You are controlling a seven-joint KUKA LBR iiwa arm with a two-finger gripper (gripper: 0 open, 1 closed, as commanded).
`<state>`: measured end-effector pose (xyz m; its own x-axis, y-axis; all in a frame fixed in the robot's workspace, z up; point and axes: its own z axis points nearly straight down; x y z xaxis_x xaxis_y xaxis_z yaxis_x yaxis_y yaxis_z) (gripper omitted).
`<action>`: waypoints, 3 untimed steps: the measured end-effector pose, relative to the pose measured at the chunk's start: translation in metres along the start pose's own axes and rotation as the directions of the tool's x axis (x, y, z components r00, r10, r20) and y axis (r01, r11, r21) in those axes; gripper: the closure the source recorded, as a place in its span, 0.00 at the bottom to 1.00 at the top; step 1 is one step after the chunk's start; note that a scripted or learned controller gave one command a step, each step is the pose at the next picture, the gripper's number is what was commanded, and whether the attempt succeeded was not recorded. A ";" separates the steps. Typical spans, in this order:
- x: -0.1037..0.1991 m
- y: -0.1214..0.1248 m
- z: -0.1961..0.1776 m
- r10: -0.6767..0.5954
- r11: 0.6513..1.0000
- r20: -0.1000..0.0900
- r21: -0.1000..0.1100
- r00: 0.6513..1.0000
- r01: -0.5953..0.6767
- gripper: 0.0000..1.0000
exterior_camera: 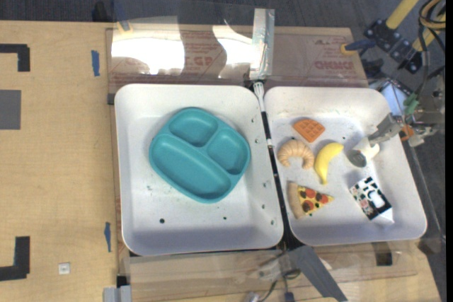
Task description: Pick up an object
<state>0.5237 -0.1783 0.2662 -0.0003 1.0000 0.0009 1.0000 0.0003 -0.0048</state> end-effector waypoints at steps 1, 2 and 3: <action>0.038 0.064 0.090 -0.004 1.000 -0.003 0.007 1.000 0.004 0.00; 0.023 0.045 0.142 -0.003 0.999 0.010 -0.033 1.000 0.004 0.00; 0.073 0.089 0.179 -0.004 1.000 0.002 -0.013 1.000 0.004 0.00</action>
<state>0.6121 -0.1054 0.0865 -0.0041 1.0000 -0.0010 1.0000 0.0041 0.0085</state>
